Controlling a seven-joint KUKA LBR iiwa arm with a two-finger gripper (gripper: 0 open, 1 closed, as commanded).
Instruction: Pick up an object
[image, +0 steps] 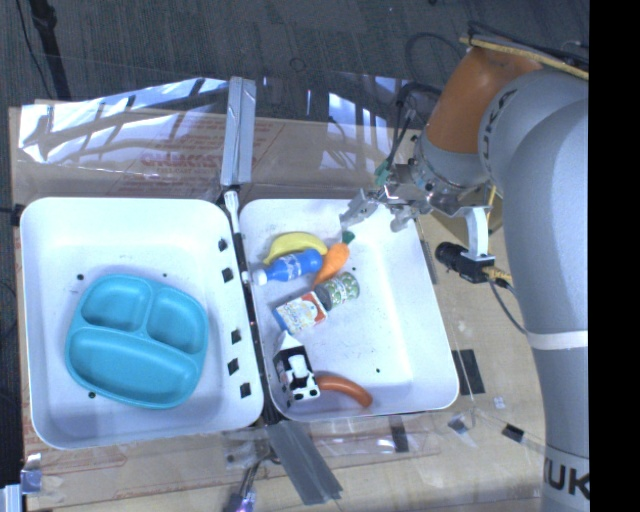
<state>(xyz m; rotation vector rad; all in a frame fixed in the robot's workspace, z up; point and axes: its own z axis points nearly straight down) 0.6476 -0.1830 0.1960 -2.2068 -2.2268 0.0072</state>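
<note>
A blue divided plate (137, 340) lies in the left bin (40, 300), far left of the fingers. In the right bin (420, 340), a banana (293, 243), blue bottle (291, 267) and carrot (334, 261) cluster just below-left of the gripper (378, 214), whose fingers spread wide, holding nothing.

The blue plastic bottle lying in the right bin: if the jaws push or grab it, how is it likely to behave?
The blue plastic bottle lies on its side, so a push would probably roll it. It rests against the yellow banana and the orange carrot, which may block rolling or shift too. Its smooth, rounded body looks slippery for the gripper; it seems small and probably light.
</note>
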